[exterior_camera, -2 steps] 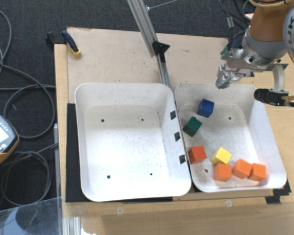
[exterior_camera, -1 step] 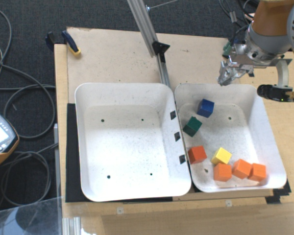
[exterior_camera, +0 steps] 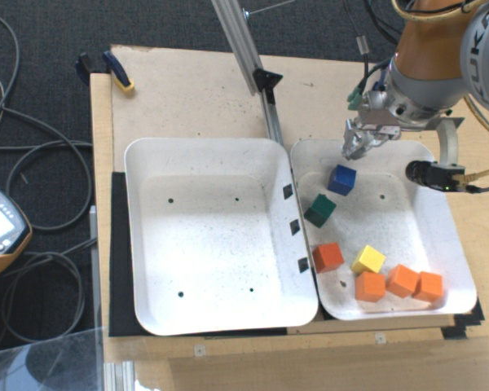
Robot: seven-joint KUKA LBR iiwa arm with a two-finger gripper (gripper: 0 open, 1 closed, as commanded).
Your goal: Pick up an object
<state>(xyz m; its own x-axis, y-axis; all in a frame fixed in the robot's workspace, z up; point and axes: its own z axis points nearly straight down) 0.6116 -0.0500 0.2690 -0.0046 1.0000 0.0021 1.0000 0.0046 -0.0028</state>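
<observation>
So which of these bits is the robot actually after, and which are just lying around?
Part of the job:
gripper, hovering above the blue cube
green cube
yellow cube
four orange cubes
right bin holding them

Just lying about:
left bin
clamp at the bench corner
cables on the floor

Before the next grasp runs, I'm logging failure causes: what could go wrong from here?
1. The gripper hangs near the blue cube, which lies close to the green cube; a descent may nudge one into the other.
2. Three orange cubes and the yellow cube crowd the right bin's near corner, so fingers may not fit between them.
</observation>
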